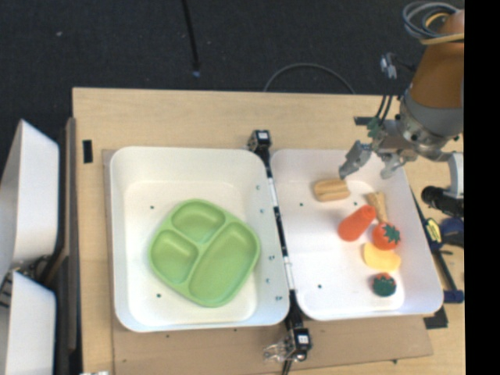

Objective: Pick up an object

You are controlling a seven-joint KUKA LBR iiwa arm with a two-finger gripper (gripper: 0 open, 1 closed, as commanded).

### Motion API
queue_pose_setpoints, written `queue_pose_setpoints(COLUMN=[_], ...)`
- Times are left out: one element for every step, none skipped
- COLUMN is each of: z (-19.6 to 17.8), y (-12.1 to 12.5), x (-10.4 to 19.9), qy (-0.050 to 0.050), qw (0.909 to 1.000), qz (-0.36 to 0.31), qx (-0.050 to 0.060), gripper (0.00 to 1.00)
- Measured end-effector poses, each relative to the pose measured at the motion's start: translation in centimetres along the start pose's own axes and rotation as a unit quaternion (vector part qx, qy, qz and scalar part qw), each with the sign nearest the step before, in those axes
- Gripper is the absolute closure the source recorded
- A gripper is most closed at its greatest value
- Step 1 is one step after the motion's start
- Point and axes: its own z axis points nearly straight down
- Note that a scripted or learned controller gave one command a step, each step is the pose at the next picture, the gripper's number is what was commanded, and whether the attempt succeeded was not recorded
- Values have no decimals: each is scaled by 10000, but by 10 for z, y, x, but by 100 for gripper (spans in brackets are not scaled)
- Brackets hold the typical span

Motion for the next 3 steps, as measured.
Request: queue_pose_setpoints(z=[-7, 52, 95], y=[2, 9, 10], x=[0, 3, -4], qy=[-6, -18, -24], qw=[10000, 10000, 10000], qz=[-10, -18, -1], qx=[-61, -33, -47], gripper=[0, 0, 0])
